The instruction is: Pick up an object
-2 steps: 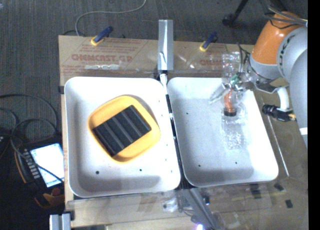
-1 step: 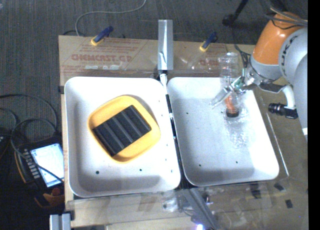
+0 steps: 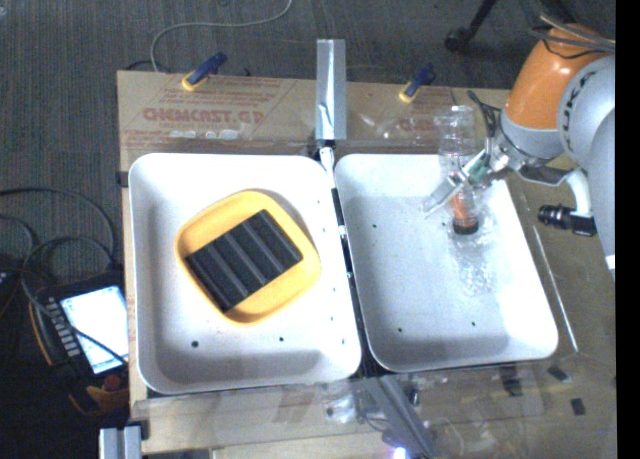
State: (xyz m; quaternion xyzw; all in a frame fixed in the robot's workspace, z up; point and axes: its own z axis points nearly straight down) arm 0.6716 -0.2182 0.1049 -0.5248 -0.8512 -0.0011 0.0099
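A yellow pad with a black ridged top (image 3: 248, 255) lies tilted in the middle of the left bin (image 3: 160, 347). In the right bin (image 3: 520, 332) a clear plastic bottle (image 3: 476, 262) lies along the floor, its orange-red neck (image 3: 462, 213) pointing to the back. My gripper (image 3: 460, 190) hangs from the grey arm with the orange band (image 3: 545, 87) and sits right over that neck, at the back of the right bin. The gripper's pale, glassy parts blend with the bottle, so contact between them is unclear.
A metal divider post (image 3: 330, 87) stands at the back between the bins. Two blue-and-yellow clamps (image 3: 203, 71) (image 3: 417, 81) hold the cardboard behind them. The arm's body covers the bench's right back corner. A tablet (image 3: 90, 322) lies left of the bench.
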